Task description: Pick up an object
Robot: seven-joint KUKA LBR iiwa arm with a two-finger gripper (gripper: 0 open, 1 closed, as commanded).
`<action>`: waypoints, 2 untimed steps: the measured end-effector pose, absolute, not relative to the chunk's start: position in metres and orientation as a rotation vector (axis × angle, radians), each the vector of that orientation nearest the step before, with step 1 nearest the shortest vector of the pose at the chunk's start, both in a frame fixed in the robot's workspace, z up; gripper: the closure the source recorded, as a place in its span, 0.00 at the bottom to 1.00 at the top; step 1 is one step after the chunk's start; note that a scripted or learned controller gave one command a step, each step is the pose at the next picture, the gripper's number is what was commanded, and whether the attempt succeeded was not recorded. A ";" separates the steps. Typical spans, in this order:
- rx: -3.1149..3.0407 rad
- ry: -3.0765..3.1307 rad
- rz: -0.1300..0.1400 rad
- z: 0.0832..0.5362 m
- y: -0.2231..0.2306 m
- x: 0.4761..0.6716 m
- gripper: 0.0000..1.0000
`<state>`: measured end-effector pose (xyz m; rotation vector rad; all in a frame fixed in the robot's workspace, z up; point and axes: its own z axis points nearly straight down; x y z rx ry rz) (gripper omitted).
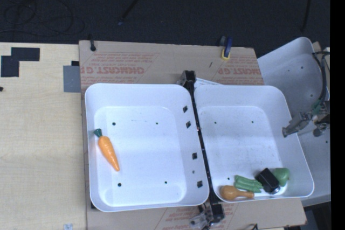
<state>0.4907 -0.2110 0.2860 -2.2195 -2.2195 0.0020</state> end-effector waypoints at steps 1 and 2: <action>-2.224 -2.227 -0.003 0.360 -0.214 0.498 0.00; -2.208 -2.221 0.005 0.234 -0.138 0.529 0.00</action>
